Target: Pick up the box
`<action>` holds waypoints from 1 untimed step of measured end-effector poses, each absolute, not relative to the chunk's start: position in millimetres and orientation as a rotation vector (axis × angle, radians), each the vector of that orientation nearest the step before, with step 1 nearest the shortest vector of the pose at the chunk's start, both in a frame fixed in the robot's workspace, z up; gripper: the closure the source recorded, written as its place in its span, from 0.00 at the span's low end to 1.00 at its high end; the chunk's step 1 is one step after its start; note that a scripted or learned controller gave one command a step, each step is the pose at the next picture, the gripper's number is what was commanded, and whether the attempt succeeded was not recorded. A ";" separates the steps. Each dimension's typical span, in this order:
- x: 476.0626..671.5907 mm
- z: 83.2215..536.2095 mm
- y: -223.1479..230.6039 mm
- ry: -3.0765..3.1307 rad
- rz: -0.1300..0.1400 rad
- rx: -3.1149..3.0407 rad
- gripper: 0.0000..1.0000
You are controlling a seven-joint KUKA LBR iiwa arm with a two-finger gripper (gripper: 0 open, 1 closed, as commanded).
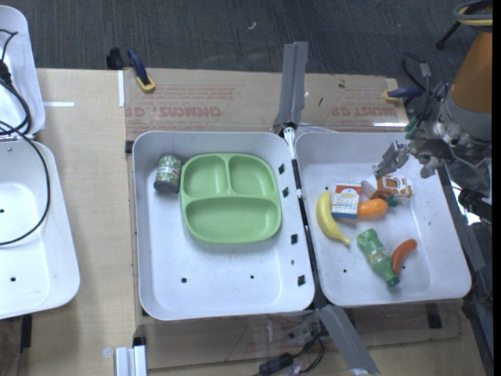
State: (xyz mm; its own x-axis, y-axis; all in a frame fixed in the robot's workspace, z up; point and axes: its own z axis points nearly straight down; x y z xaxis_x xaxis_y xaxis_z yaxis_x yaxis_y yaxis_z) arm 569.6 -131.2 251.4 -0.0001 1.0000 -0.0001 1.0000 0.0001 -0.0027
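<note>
My gripper [391, 161] hangs above the box [345, 200] (finger state: cannot tell); the touching carrot [374, 208] could spoil my grasp.

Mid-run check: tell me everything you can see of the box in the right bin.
The box is a small carton, white with a blue lower part and a red-orange patch on top. It lies in the upper middle of the right bin, between the banana and the carrot, apparently touching the carrot. The gripper hangs up-right, apart from it.

Tally, both bins
Two boxes [346, 200] [394, 186]; one banana [330, 219]; two carrots [373, 207] [403, 254]; one bottle [378, 258]; one can [167, 173]; one plate [231, 197].
</note>
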 end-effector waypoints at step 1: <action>551.0 384.8 -136.6 -2.551 0.002 -1.835 0.00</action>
